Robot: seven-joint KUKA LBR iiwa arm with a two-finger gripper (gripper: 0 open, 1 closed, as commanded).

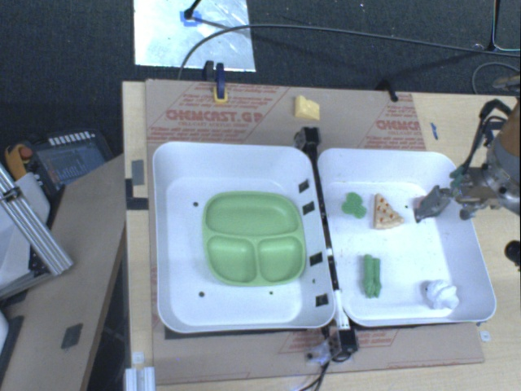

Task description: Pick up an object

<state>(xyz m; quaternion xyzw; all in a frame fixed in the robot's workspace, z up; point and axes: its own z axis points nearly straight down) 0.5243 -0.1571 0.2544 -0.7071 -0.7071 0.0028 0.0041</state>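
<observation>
The right bin (407, 163) holds a small green broccoli-like piece (353, 205), a pizza slice toy (386, 212), a green ridged stick (371, 275) and a white crumpled item (440, 294). My gripper (430, 205) hangs over the right bin's upper right part. It is just to the right of the pizza slice and apart from it. Nothing shows in its grasp.
The left bin (175, 177) holds a green divided plate (252, 238). A yellow cheese-like wedge (307, 107) lies on the cardboard behind the bins. Black clips run along the seam (319, 235) between the bins. Cables cross the dark floor at the back.
</observation>
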